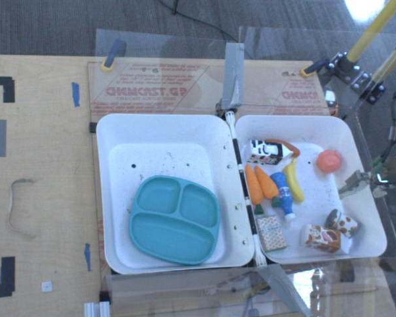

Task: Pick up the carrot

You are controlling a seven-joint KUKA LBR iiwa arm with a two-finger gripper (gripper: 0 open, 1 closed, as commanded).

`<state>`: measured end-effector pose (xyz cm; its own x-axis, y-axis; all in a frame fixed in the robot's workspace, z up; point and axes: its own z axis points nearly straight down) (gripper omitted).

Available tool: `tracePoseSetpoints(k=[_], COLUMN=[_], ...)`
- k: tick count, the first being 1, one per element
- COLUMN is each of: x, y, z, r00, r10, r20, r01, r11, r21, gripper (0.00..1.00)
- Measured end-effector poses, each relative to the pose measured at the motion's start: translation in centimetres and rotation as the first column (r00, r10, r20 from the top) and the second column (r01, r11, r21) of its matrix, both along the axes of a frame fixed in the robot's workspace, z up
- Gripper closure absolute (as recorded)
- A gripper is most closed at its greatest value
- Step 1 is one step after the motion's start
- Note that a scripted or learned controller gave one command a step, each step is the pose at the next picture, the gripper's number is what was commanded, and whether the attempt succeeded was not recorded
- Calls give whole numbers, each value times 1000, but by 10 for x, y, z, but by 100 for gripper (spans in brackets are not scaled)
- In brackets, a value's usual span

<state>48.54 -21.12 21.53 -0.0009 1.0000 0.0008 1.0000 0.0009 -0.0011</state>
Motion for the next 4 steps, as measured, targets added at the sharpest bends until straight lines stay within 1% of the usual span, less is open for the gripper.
tracePoseSetpoints(k=[1, 2, 3, 4], x=[-3, 25, 101, 109], y=[50, 85, 100, 102], z=[-126, -126, -126, -83], r00=[987, 996, 997, 973], r10=[162, 84, 72, -231], r20=[12, 12, 10, 3], r01=[-162, -84, -72, 231], r11=[987, 996, 997, 973], r21=[-6, -7, -5, -2], gripper=[0, 0, 0, 0])
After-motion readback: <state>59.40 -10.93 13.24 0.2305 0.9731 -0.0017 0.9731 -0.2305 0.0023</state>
